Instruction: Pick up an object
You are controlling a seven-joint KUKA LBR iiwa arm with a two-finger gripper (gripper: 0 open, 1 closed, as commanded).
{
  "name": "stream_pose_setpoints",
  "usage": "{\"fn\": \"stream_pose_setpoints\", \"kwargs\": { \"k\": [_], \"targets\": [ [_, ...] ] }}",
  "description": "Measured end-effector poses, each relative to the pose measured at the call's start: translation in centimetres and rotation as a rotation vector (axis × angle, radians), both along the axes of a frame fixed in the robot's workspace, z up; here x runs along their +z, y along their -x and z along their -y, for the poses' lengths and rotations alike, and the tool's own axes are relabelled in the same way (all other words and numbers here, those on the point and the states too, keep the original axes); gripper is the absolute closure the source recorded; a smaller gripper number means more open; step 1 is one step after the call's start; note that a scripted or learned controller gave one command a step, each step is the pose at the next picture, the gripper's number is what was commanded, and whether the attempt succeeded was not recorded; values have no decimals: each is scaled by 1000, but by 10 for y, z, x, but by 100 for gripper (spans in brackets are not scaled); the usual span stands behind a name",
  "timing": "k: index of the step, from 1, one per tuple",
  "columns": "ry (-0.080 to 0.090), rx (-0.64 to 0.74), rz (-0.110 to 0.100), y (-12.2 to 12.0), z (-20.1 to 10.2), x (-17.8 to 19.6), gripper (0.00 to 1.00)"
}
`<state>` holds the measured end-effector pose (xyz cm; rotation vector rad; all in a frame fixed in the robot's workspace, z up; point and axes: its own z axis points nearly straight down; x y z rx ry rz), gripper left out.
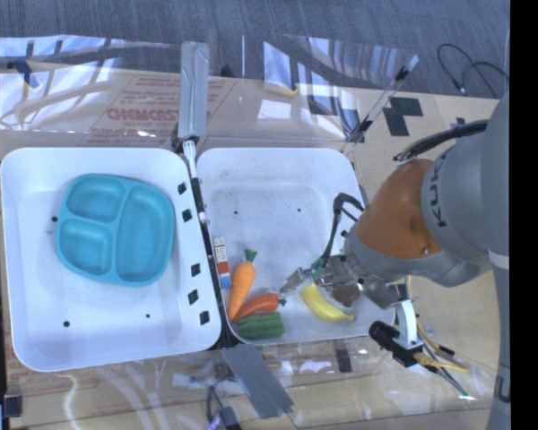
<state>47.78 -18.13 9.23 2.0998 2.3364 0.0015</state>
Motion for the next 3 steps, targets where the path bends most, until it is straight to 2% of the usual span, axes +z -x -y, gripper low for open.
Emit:
{"fn": "stream_pose_setpoints", "kwargs": {
  "k": [1, 2, 3],
  "targets": [
    [2, 3, 0, -1, 1, 10, 100],
    [1, -263, -3, 1, 17, 47, 100],
    [-1, -395, -3, -6, -36, 130, 100]
  ]
}}
